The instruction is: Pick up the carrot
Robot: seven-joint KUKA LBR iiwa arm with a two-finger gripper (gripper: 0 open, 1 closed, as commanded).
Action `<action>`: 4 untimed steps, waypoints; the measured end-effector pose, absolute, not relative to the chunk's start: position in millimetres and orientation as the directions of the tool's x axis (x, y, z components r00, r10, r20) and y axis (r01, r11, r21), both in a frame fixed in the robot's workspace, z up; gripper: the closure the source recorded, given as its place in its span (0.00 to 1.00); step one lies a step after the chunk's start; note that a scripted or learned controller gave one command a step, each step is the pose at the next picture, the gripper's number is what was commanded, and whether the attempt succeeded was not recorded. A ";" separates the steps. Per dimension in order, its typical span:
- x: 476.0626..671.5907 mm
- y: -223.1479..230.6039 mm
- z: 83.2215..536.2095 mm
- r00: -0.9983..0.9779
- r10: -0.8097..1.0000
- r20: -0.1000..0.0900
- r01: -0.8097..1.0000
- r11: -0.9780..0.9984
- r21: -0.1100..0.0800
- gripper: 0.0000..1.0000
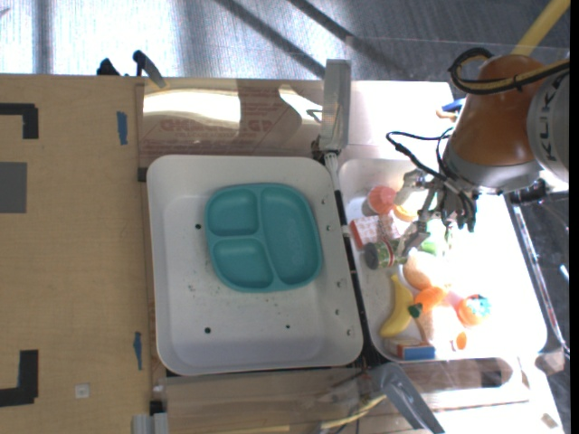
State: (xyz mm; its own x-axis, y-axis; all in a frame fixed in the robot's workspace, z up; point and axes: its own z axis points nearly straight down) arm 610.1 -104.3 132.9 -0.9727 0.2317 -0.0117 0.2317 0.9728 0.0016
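Observation:
The carrot point(431, 297), orange with a green top at its left end, lies in the lower part of the right bin point(516, 269), between a yellow banana point(398, 311) and an orange toy point(470, 309). My gripper point(440, 222) hangs over the upper middle of that bin, above and slightly right of the carrot and apart from it. Its fingers are spread open and I see nothing between them.
A teal divided plate point(264, 237) sits in the left bin point(181, 333). Around the carrot lie a red-labelled can point(373, 234), a pink-red fruit point(383, 199), a pale round piece point(416, 274) and a green item point(432, 247). A metal divider point(349, 269) separates the bins.

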 end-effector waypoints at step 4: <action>483.8 -30.4 187.4 -0.889 0.458 -0.009 0.458 0.889 0.006 1.00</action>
State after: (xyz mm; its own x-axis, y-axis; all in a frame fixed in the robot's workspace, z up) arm 483.8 -30.4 187.4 -0.8889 0.4581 -0.0091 0.4581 0.8889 0.0063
